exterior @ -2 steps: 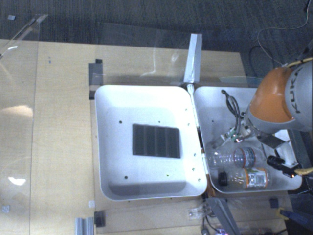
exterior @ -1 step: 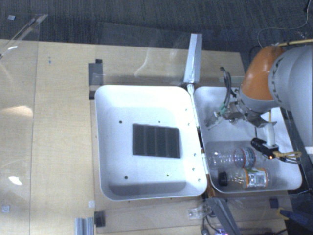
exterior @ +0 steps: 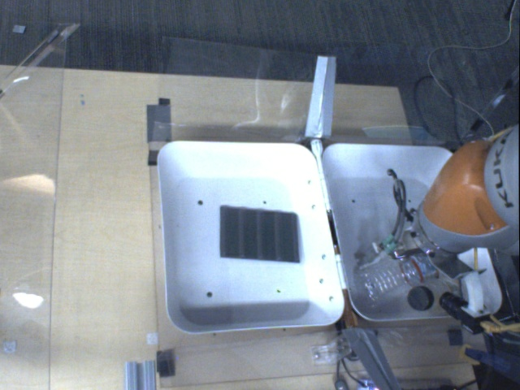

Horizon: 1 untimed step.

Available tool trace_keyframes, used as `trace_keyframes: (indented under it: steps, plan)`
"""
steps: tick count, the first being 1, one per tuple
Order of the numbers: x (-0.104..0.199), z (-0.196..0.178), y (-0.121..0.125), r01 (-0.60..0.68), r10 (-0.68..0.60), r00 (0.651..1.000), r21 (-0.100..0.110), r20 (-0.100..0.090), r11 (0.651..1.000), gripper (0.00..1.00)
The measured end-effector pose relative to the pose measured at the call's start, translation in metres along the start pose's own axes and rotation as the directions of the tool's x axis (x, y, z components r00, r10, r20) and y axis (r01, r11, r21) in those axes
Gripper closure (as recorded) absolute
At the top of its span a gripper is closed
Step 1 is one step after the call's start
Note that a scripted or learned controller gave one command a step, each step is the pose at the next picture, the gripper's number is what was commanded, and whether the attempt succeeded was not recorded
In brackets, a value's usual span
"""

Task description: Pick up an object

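Reaching into the right bin [exterior: 357, 185], the arm [exterior: 463, 193] has its gripper [exterior: 398, 254] low over a clear crumpled piece [exterior: 380, 283]: the approach step of a pick, by my reading.
I cannot tell whether the gripper is spread or pressed together, so I count nothing as held. The clear piece lies on the bin floor just below the gripper, near the front wall, and seems the likeliest target. The next move calls for centring over it, descending and closing; its thin glossy body may slip or crumple. A black ribbed slab [exterior: 260, 234] lies flat in the middle of the left bin [exterior: 187, 242], well apart. The bins sit side by side on a pale wooden bench [exterior: 81, 218], with dark carpet [exterior: 244, 6] beyond.
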<state>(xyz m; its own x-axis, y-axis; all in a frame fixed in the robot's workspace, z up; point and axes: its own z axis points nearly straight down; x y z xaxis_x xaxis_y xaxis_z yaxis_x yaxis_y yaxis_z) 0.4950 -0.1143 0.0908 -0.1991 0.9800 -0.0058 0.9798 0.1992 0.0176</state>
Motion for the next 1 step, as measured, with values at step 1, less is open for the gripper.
trace_keyframes:
  steps: [1]
  plan:
    - [0.0063, 0.0023, 0.0808, 0.180, -0.180, 0.984, 0.003, -0.004, 0.984, 0.00]
